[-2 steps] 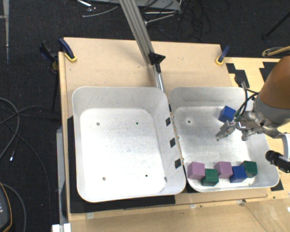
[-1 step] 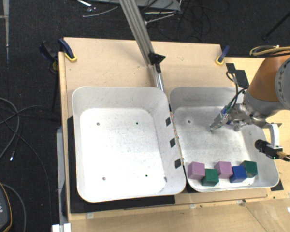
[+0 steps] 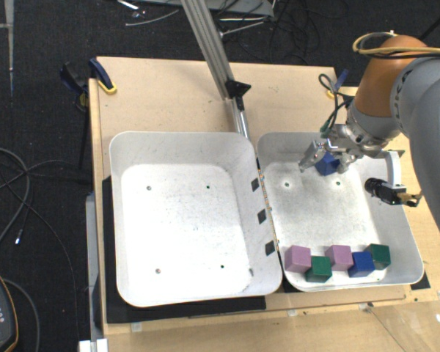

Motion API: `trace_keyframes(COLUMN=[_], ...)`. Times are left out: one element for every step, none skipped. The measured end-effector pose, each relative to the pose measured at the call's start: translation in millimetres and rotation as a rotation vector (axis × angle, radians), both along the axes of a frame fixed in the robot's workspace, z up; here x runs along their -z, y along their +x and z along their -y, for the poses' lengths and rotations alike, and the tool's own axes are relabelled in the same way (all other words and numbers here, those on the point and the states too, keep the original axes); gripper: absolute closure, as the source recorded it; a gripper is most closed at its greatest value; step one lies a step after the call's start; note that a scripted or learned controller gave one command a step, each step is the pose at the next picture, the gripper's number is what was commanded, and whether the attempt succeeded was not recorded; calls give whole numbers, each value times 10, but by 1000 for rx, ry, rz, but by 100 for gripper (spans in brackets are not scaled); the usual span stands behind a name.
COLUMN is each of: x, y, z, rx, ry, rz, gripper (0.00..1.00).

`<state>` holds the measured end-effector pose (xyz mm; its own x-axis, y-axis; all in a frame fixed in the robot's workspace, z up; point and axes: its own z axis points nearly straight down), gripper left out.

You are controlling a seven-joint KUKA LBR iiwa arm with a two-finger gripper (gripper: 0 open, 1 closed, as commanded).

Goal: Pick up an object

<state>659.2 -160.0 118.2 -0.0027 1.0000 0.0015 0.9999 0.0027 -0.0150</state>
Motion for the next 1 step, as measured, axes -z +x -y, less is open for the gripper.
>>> trace_keyframes(x=[-109], y=[19], z=[14], rx=[-2], ry=[-4], rz=[17], gripper=[100])
